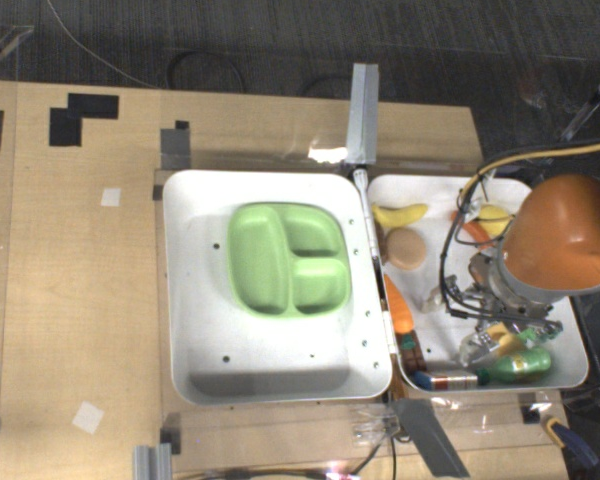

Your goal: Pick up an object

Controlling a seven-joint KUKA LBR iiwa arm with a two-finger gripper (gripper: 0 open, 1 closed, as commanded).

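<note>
**Arm down low in right bin, pincer state unclear**

Over the right shallow white bin point(427, 188) I've got the grey KUKA arm w/ the orange band point(563, 230) reaching in from the right, wrist hanging above the bin's lower right part. Its gripper point(492, 334) sits low among the clutter near the front wall, cables looped round it. From this angle I can't tell if the pincer is wide, narrow or closed on anything; the wrist body and wiring hide most of it.

Candidate objs all lie in the right bin. Green plastic bottle point(517, 366) lies on its side along the front wall, just beside and below the gripper; whether they touch I can't make out. Yellow banana point(401, 214) lies near the back left corner, w/ a round tan-brown ball-like item point(407, 249) just in front of it. Orange carrot-shaped piece point(401, 311) runs along the left wall, a dark marker-like stick point(446, 378) lies at the front left. Yellow and orange bits point(485, 221) peek out at the back, partly behind the arm.

Left white bin point(195, 298) holds a pale green divided plastic tray point(285, 258), three compartments, sitting roughly centre, well apart from the arm. Both bins rest on the tan wooden bench point(70, 288).
</note>
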